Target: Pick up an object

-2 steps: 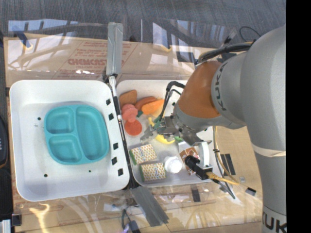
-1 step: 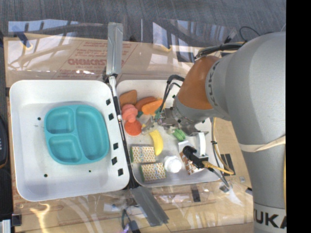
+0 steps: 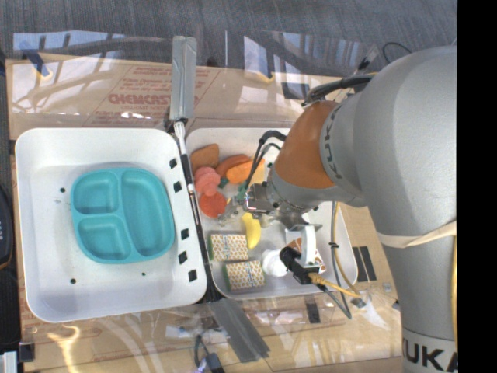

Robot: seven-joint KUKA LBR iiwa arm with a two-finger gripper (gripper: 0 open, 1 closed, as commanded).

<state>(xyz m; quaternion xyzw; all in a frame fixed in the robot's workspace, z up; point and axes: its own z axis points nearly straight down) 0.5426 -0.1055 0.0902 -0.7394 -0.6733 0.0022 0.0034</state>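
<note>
Tool (image 3: 256, 200) low in right bin (image 3: 351, 264), among crowded items; finger state cannot tell. Banana (image 3: 251, 231), smooth yellow, curved, long axis near-far, just beside tool. Round red fruits (image 3: 210, 193), orange carrot (image 3: 235, 167), two patterned packets (image 3: 236, 260) packed close. Left bin (image 3: 39, 208) holds glossy teal tray (image 3: 120, 214), three compartments, open margin around.

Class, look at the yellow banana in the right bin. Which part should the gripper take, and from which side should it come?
Best guess: take the banana across its narrow middle, coming straight down from above. It lies flat and slim, pointing roughly up and down the view, so the jaws should close across its short width. The patterned packet sits close at its lower left, and the arm crowds its right.
</note>
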